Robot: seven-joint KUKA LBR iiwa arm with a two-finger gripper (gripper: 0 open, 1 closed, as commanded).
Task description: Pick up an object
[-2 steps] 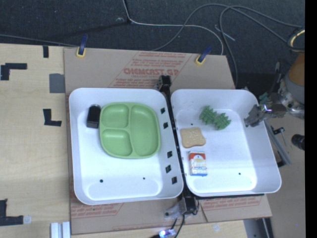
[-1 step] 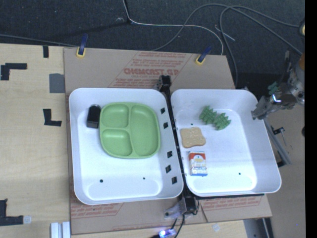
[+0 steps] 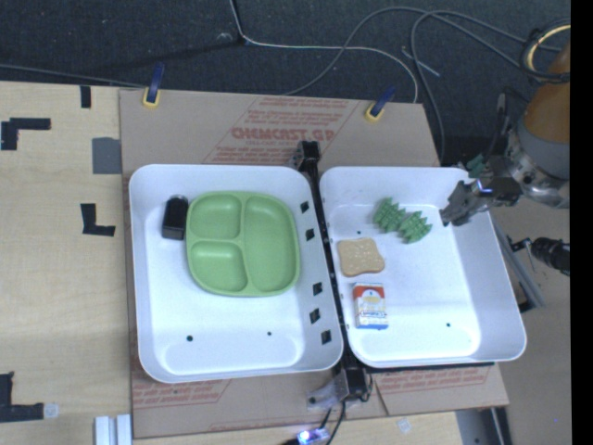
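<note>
In the right bin [image 3: 482,286] lie a green spiky toy [image 3: 402,220], a tan slice of bread [image 3: 359,257] and a small red and white carton [image 3: 371,306]. My gripper [image 3: 460,205] hangs over the bin's upper right edge, right of the green toy and apart from it. Nothing shows between its dark fingers.
The left bin [image 3: 157,276] holds a green divided plate [image 3: 245,243] with a small black block [image 3: 174,218] at its left side. A black clip divider [image 3: 315,239] runs between the bins. Cables trail across the dark surface behind.
</note>
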